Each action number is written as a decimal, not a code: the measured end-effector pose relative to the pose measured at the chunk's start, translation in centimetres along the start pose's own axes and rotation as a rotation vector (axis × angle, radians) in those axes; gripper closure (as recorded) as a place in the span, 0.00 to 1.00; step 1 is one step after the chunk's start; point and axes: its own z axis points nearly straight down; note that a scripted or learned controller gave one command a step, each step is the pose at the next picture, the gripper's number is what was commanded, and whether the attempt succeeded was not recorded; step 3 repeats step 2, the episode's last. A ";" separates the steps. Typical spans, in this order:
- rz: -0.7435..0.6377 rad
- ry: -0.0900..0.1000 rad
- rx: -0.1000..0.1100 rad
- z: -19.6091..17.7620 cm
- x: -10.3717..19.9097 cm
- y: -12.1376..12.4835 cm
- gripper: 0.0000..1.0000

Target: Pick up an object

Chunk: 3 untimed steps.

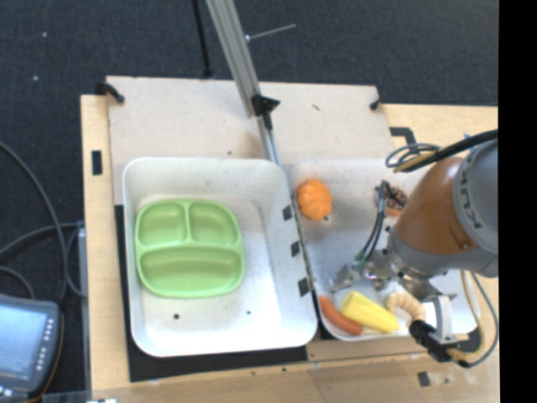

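Camera view gives you the gripper low in the right bin above the yellow object; jaw state unreadable

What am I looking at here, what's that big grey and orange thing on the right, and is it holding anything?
That is a robot arm, seen by one fixed camera looking down at a slant. It reaches in from the right over a bench carrying two shallow white bins. The left bin holds a green divided plate. The right bin holds an orange pumpkin-like toy near its top, and a yellow piece beside an orange carrot-like piece at its bottom. The arm's tool is low over that bottom corner, mostly hidden, so I cannot tell whether it holds anything.
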 end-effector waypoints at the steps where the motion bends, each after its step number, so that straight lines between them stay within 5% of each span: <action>1: -0.005 0.003 0.002 0.0 2.3 0.1 0.00; 3: -0.001 0.002 0.001 0.0 1.6 0.0 0.00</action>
